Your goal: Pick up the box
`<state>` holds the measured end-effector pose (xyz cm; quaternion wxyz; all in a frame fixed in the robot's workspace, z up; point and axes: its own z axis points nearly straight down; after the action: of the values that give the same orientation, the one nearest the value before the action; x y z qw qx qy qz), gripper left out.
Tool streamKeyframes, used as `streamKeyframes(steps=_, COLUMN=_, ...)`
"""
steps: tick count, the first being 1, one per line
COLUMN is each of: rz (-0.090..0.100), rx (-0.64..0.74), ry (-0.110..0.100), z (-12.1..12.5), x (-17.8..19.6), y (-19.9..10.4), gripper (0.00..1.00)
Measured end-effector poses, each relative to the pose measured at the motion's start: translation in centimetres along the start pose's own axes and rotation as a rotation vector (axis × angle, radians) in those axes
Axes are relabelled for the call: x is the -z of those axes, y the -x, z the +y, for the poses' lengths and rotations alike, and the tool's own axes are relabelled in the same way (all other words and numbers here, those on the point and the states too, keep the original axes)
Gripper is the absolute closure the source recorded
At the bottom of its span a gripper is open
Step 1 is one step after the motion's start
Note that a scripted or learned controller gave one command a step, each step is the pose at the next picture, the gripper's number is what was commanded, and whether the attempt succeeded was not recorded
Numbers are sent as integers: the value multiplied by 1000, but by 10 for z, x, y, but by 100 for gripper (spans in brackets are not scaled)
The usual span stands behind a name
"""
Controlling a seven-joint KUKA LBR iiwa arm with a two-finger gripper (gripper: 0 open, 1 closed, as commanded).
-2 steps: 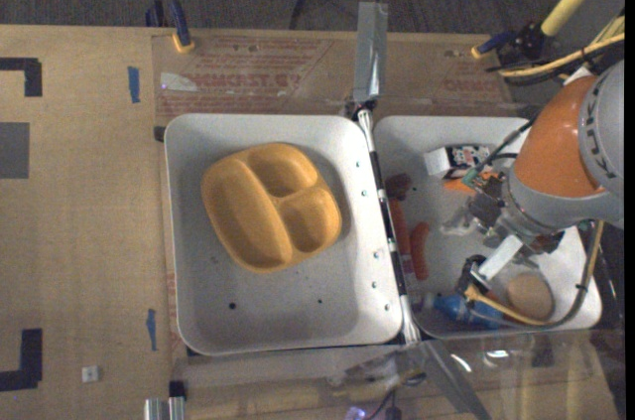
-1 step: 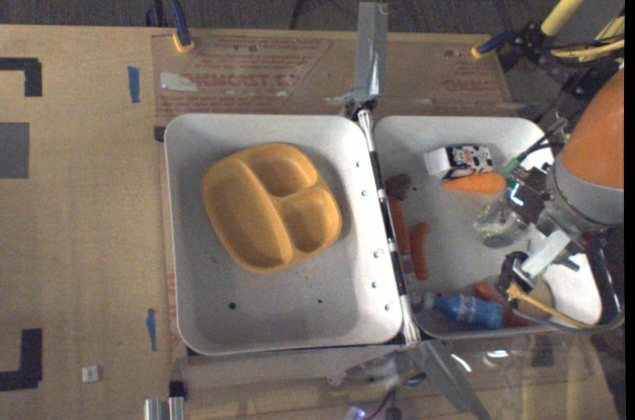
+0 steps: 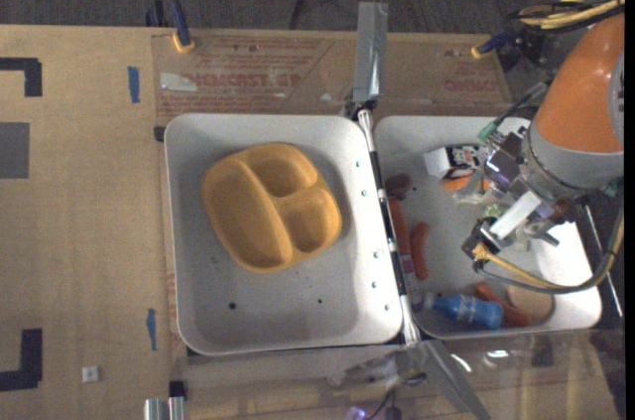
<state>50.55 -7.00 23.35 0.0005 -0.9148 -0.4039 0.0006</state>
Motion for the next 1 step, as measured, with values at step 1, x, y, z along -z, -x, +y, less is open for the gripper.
streamKeyframes(steps=1, rz=-1, rx=-102, ry=-3, z=55, x=-80, y=100, gripper=0)
